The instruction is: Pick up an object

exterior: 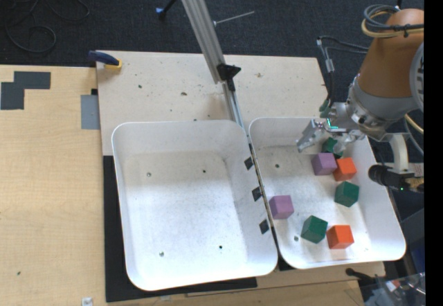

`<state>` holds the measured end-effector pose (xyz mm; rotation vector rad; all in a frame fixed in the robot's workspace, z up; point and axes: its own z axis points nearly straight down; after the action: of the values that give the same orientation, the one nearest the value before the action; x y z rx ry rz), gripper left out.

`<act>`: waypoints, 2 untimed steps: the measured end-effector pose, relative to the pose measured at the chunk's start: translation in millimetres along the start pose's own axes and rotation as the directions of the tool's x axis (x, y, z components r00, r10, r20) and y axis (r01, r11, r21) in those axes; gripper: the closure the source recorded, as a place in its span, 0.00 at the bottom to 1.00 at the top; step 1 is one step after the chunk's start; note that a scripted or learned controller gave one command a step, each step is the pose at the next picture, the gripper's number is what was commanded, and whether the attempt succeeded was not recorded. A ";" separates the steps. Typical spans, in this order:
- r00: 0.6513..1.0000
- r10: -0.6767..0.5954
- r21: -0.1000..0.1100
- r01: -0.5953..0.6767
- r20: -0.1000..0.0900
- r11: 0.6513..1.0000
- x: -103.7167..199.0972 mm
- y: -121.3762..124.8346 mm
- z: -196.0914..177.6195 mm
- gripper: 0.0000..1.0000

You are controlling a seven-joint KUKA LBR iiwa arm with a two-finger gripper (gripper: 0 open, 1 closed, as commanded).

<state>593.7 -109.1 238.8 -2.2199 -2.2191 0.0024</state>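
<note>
the arm, grey with an orange band above the wrist, reached in from the right and hung over the far part of the right bin. the gripper sat low over that bin, near its far wall, with 1 metal finger angled out toward the left; whether the tool was spread or pressed together could not be told, and no object was seen between its parts. the right bin held 6 blocks. a purple block lay just below the gripper, with an orange block touching or just beside it on the right. a green block lay a little nearer the camera than the orange one. a second purple block lay near the divider side of the bin, well apart from the first. a second green block and a second orange block lay side by side near the bin's near wall. a small dark green shape showed directly under the gripper, partly hidden, and it could not be identified. the left bin stood beside the right one, their rims meeting along the middle. a slanted aluminium rail rose from behind the bins. a blue and yellow clamp sat at the far left corner of the bench.
</note>
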 end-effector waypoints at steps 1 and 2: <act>1.000 0.000 0.005 0.000 0.000 1.000 -2.3 4.0 45.4 0.00; 1.000 0.003 0.005 -0.003 -0.001 1.000 1.3 6.6 90.3 0.00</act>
<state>600.1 -107.7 148.4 -2.2201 -2.2130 0.0076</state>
